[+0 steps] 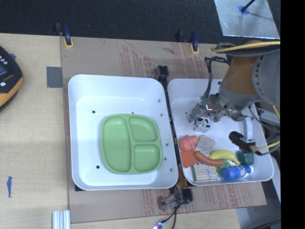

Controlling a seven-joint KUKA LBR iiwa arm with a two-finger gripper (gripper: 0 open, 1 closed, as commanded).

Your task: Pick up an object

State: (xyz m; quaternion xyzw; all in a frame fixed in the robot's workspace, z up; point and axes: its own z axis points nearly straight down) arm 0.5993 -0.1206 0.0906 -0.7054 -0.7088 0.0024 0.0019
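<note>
My gripper [201,118] hangs low over the upper middle of the right bin [183,92], on the grey arm with its orange band [240,78] reaching in from the right. Below it, along the bin's near side, lies a pile of objects: a pink-red toy [188,142], a red block [187,158], a yellow banana [224,154], an orange sausage [208,160], a blue bottle [233,172], a green piece [246,157] and two patterned cards [205,142]. The gripper is just above the pile and a small gap separates them. Nothing shows held in it.
The left bin [81,94] holds a green divided plate [130,143]. A black cable and hose [240,140] hang from the arm over the right bin's right side. A yellow-black device [7,78] lies at the bench's left edge.
</note>
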